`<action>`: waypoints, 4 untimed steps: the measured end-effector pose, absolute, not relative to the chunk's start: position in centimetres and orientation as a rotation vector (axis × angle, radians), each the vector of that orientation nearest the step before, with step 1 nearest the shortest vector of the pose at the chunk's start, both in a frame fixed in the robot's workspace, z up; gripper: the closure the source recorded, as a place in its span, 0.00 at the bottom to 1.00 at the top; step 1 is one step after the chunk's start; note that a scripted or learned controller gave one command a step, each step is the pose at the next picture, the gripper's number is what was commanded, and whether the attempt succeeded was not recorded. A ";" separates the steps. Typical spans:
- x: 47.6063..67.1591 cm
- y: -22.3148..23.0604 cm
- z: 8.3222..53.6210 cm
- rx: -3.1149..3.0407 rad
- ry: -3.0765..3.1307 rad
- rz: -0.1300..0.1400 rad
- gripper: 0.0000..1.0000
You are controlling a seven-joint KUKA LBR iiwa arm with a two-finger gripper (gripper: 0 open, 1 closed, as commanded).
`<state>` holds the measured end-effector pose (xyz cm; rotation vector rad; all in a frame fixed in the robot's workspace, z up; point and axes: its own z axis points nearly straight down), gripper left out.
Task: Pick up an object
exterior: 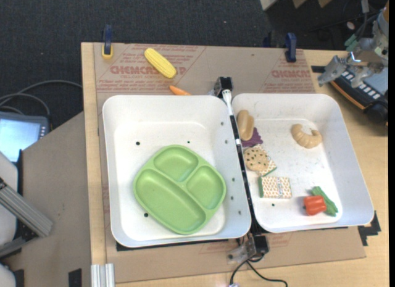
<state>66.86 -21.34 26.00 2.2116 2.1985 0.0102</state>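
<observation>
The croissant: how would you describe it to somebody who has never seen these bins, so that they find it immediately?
Look at the right bin of the two white bins. In its far right part lies the croissant, a pale tan, curved pastry lying apart from the other food. Its crescent shape distinguishes it from the round cookie and the oval bread roll near the bin's left wall.

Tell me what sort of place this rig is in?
Likely a robotics lab test bench: two white bins clamped to a cardboard-covered table, toy food such as a plastic corn cob and croissant, plus loose cables on dark carpet.
</observation>
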 end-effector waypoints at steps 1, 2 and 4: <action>61.8 -15.3 13.3 2.229 2.234 -0.009 0.00; 57.7 -22.0 8.4 2.231 2.225 0.012 0.00; 63.9 -19.6 9.7 2.215 2.219 0.004 1.00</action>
